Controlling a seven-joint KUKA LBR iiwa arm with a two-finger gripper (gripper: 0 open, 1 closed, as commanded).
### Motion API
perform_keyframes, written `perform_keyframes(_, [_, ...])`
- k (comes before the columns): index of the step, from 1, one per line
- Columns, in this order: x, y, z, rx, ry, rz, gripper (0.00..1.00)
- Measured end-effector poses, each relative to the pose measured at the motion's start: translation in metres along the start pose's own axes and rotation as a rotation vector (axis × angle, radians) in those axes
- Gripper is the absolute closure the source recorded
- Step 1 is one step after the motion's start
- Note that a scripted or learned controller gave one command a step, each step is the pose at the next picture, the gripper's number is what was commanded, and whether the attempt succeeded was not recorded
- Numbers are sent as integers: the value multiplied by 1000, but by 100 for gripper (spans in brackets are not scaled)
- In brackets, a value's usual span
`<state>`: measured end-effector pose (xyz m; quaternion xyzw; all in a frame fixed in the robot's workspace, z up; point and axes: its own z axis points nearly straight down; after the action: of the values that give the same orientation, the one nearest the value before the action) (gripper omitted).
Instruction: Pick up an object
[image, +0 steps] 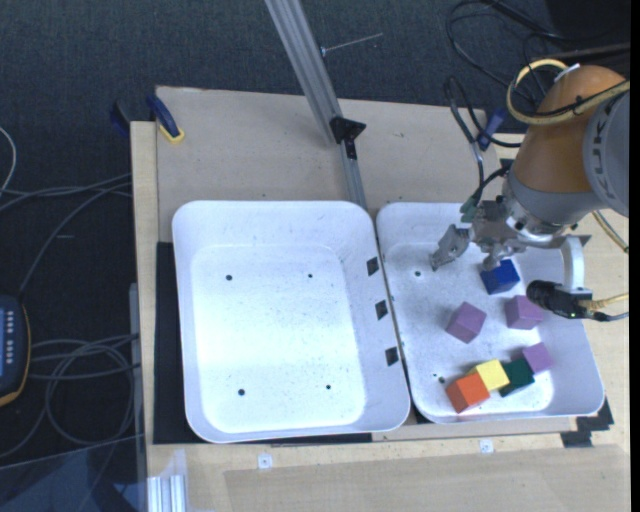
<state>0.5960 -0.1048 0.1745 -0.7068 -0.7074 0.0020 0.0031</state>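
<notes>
Table (250, 130) first: it carries two shallow white bins side by side, and my arm (560, 140) reaches in from the right of the camera view. Nothing lies in the left bin (270, 225) for me to take. Everything worth taking lies in the right bin (425, 400), so that is where I am working.

My end effector (478, 245) hangs over the upper part of the right bin with its two fingers spread apart; one finger (446, 250) points down and left, and nothing sits between them. Just beside it, at its lower right, is a blue cube (500, 275), seemingly resting on the bin floor and not gripped. I judge this the approach step: no grasp is made yet.

Below lie a purple cube (466, 322) out on its own, a second purple cube (522, 312) near the bin's right wall, and a smaller purple block (537, 357). Along the bottom wall an orange cube (465, 392), a yellow cube (491, 376) and a green cube (517, 375) sit in a touching row.

The blue cube is my nearest candidate. The next move, I think, calls for shifting right to centre the open fingers over it, lowering until they straddle it, then closing. It lies off to one side of my fingers, so a closing here would likely catch nothing.
</notes>
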Motion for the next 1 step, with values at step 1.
perform_keyframes(1, [6, -10, 52, 1, 0, 0, 0])
